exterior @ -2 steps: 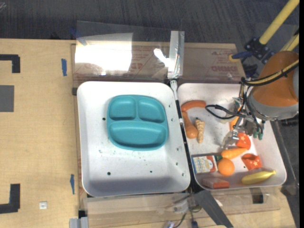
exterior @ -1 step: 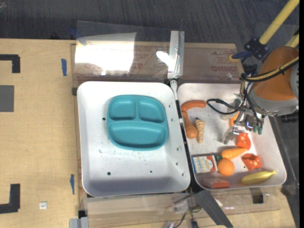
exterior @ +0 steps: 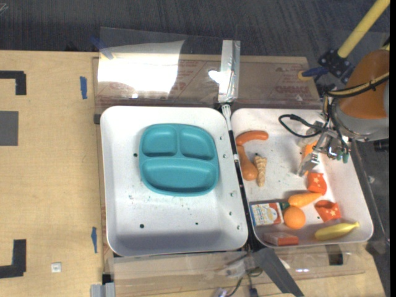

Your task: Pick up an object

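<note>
My end effector (exterior: 314, 155) hangs over the right-hand shallow white bin (exterior: 278, 142), near that bin's right wall, with my grey arm and its orange band (exterior: 366, 94) entering from the right; whether the fingers are parted or closed I cannot tell, and no object is visible between them. Just below the end effector lies a small red-orange block (exterior: 316, 182), close to the fingertips, though contact cannot be judged. Further down the bin sit an orange carrot-shaped piece (exterior: 304, 198), a round orange ball (exterior: 294, 218), a second red block (exterior: 328, 210) and a yellow banana (exterior: 336, 230) against the lower rim. A small white-and-red carton (exterior: 266, 214) lies beside the ball. Toward the bin's left side are an orange sausage-shaped toy (exterior: 252, 137), an orange cylinder (exterior: 248, 166) and a tan ridged piece (exterior: 260, 169) side by side. The left-hand white bin (exterior: 117, 215) holds a teal divided plastic plate (exterior: 179, 158). Both bins rest on the tan worktop (exterior: 46, 166).
</note>
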Tool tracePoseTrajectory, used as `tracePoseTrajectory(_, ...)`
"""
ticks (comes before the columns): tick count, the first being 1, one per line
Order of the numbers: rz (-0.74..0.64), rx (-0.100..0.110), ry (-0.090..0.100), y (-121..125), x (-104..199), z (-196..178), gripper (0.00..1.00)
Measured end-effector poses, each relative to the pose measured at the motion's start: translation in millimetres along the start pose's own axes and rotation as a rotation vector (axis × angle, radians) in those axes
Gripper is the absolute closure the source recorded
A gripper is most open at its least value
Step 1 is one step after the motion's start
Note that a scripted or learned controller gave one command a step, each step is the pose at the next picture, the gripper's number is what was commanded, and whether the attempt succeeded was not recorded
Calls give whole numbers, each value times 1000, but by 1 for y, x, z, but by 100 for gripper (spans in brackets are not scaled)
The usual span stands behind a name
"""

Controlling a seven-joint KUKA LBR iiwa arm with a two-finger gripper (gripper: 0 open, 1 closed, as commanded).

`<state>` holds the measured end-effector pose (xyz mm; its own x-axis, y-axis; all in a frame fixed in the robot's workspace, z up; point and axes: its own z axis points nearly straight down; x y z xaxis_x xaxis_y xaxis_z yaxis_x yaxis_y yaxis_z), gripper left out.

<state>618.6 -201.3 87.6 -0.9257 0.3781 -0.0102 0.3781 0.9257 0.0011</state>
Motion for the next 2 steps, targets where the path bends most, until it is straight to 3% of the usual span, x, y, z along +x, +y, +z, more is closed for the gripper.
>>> tracePoseTrajectory(1,110,-1,2,26,30,-1,0)
tracePoseTrajectory(2,191,-1,3,8,33,-1,0)
